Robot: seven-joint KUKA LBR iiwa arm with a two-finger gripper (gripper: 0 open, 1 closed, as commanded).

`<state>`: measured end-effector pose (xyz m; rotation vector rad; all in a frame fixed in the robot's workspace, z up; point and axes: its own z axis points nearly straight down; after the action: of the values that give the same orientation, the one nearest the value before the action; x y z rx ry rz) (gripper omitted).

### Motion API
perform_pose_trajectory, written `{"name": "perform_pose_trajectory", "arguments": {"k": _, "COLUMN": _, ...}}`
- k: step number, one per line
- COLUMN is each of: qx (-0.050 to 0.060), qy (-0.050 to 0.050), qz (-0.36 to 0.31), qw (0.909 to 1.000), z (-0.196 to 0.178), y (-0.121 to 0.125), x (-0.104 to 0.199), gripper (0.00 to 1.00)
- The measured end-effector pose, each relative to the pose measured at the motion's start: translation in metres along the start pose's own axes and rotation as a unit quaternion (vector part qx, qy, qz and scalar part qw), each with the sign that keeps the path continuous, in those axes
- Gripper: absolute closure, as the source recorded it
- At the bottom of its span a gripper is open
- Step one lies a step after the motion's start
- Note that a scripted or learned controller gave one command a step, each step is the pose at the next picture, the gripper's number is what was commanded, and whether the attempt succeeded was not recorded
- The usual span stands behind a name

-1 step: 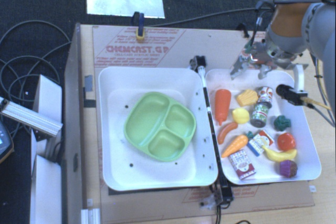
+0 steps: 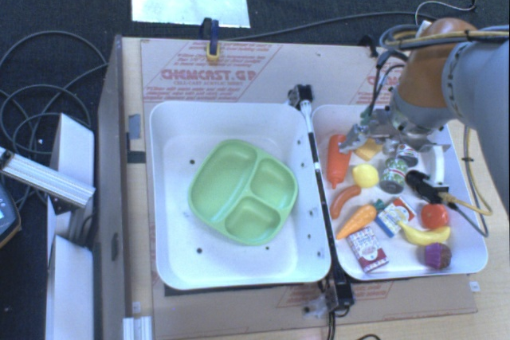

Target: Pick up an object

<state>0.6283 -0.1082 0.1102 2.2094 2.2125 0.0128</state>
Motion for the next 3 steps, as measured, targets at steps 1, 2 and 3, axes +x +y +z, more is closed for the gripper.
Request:
{"name": "perform_pose_trajectory", "arguments": {"k": 1, "qx": 0.008, "qy": 0.002, "qz": -0.001, "qw": 1.0000, "z": 0.015, "y": 0.013, "x": -0.008, "gripper": 0.00}}
{"name": "perform_pose_trajectory", "arguments": {"k": 2, "qx": 0.008, "qy": 0.002, "qz": -0.002, "qw": 1.0000, "z": 0.004, "y": 0.014, "x": -0.009, "gripper": 1.00}}
{"name": "perform_pose_trajectory", "arguments": {"k": 3, "qx": 0.007, "qy": 0.001, "qz": 0.000, "qw": 1.0000, "z": -0.069, "y": -0.014, "x": -0.076, "gripper": 1.00}}
